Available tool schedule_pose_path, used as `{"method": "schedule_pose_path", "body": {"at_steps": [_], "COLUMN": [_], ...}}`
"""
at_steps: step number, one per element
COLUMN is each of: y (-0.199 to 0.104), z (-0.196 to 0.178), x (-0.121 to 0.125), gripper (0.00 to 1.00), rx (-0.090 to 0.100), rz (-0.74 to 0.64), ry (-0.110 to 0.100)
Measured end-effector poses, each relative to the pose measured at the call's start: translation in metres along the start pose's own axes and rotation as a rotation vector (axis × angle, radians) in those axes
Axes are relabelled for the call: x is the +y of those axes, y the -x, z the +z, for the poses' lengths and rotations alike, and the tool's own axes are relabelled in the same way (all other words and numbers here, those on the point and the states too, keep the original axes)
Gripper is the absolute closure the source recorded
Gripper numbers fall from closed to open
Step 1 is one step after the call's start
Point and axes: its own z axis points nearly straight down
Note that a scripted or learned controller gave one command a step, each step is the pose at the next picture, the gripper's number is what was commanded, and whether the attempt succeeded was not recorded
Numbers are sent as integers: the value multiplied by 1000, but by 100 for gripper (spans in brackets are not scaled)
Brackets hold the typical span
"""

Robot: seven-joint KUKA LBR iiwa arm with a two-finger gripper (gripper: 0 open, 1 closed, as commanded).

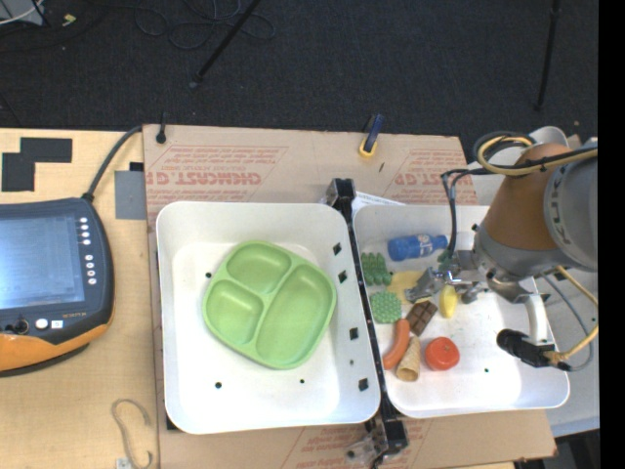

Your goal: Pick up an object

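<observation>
The right bin holds several small toys. A blue bottle lies at its back, with green pieces and a round green textured piece along the left wall. Nearer the front lie a brown bar, an orange carrot, a tan cone and a red ball. My gripper hangs low over the bin's middle, just above a yellow piece and next to another yellow piece. Nothing is visibly lifted.
The left bin holds a green divided plate. A black divider runs between the bins. A teach pendant lies on the bench at far left. The arm's cables and a black fitting hang over the right bin's right side.
</observation>
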Motion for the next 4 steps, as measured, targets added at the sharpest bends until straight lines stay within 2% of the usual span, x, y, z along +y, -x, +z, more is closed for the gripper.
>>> {"method": "schedule_pose_path", "body": {"at_steps": [1,3,4], "y": [1,-5,-3], "z": [-11,-121,-138], "x": [1,-12,-12], "gripper": [100,100,100], "rx": [1,-2,-1], "rz": [2,0,0], "ry": [3,2,-1]}}
